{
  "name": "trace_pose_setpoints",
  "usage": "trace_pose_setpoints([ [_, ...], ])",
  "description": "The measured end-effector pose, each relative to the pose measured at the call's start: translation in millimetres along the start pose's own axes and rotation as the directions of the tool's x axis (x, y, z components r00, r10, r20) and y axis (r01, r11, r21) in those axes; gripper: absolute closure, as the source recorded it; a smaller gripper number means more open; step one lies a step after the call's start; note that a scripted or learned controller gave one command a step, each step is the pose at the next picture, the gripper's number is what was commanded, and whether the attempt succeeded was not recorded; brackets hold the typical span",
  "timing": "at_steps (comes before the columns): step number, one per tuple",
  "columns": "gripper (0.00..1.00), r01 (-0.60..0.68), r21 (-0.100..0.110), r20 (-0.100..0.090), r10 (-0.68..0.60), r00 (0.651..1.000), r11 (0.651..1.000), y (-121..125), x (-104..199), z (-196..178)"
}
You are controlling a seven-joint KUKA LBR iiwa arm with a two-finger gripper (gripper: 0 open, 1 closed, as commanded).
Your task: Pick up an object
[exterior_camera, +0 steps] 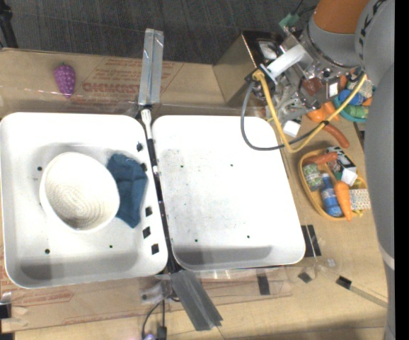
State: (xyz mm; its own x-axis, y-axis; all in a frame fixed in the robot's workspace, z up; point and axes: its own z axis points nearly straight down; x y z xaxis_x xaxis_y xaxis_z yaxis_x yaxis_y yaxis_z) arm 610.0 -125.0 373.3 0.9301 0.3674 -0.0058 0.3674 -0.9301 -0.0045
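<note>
In the left bin (20, 261) lies a white woven round object (81, 190), like a hat or bowl turned over. A crumpled blue cloth (128, 187) rests against its right side. My gripper (286, 94) hangs at the top right, beyond the back right corner of the right bin (226, 190), amid yellow and grey cables. It is well away from both objects, and nothing shows in its grasp.
A purple knobbly object (65, 78) lies on the cardboard behind the left bin. A small basket (330, 183) of colourful items sits right of the right bin. A metal post (151, 66) stands behind the seam between the bins.
</note>
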Motion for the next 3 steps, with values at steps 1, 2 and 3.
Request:
trace_pose_setpoints([
  [1,1.0,-0.17,-0.003,-0.004,0.17,0.985,0.985,-89,-5,16],
  [2,0.0,-0.17,-0.003,-0.005,0.17,0.985,0.985,-89,-5,16],
  [3,0.0,-0.082,0.001,0.002,0.082,0.997,0.997,-32,22,99],
])
